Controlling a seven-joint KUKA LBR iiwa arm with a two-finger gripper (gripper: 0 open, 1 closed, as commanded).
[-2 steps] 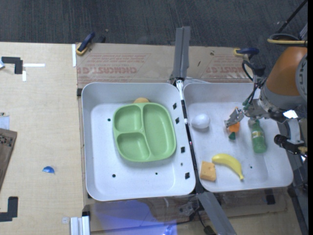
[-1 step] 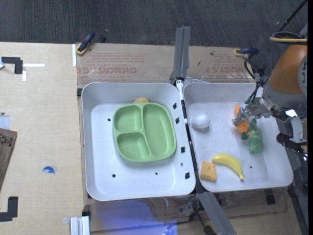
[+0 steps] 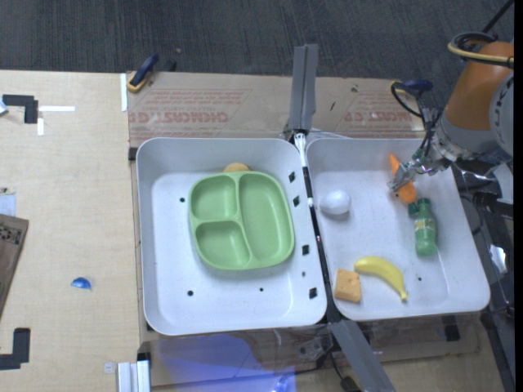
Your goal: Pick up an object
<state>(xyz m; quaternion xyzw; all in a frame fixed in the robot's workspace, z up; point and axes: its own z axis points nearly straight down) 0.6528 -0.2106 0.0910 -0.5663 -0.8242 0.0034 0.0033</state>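
- Gripper (image 3: 411,172) is sitting low at the far end of the right bin (image 3: 466,305), just past the top of the green bottle (image 3: 423,229)
- can't tell from this angle if it's open, closed or actually holding anything, so not calling it
- orange object (image 3: 405,191) (looks kinda like a toy carrot) is right at the gripper tip, just up and a touch left of the bottle's cap; it's touching or nearly touching the gripper, but I can't make out a grip
- the bottle itself is lying on the bin floor, cap end pointing toward the gripper
- banana (image 3: 384,273) lies on the near side of the bottle and a bit to its left, apart from it
- orange block (image 3: 347,286) is further left of the bottle than the banana, right beside the banana's end
- white ball (image 3: 335,202) is well left of the bottle, close to the wall between the bins
- green divided plate (image 3: 242,219) is way left of the bottle, flat in the left bin (image 3: 163,284)
- something small and yellowish (image 3: 236,168) peeks out behind the plate's far edge, can't tell what
- arm (image 3: 478,88) with its orange band comes in above and to the right of the bottle
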